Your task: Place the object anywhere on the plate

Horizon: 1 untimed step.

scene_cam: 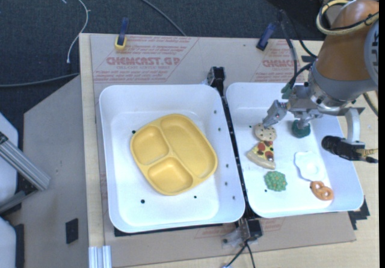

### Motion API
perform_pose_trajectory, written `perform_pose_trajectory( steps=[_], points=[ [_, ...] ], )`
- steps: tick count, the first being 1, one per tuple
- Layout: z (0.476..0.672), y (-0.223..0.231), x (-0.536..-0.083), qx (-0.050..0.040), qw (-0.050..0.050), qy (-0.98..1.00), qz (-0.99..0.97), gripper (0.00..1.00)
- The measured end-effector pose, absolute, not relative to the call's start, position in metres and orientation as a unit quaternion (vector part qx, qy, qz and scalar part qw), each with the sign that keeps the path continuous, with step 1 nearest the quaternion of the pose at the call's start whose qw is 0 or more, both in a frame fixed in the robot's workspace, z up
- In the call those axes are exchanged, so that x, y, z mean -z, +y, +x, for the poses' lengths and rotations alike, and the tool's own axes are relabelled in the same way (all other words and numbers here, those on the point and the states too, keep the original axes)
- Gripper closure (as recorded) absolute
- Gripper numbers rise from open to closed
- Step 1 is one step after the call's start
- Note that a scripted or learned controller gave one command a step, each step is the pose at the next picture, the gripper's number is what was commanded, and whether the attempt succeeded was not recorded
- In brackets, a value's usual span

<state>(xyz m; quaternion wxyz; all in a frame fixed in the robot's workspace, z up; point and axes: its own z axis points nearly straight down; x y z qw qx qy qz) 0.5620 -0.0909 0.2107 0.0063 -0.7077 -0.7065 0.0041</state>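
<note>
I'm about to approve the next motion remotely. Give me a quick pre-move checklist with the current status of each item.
1. Plate ready: the yellow divided plate lies flat in the left bin, all three compartments free. Ok.
2. Objects reachable: cookie, pizza slice, broccoli, fried egg and pretzel lie apart in the right bin. Ok.
3. Gripper position: the gripper is low over the right bin, one finger just above the cookie. Ok.
4. Object held: nothing visible between the fingers. Not ok.
5. Finger opening: cannot tell.
6. Teal object beneath the wrist: partly hidden, may interfere. Cannot tell.
</note>
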Motion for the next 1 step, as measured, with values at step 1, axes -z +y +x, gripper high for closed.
perform_pose_trajectory(
  steps=[1],
  points=[
    [0.5647,-0.0909,-0.2172,0.0000,0.001,-0.707,-0.707,0.00]
  ],
)
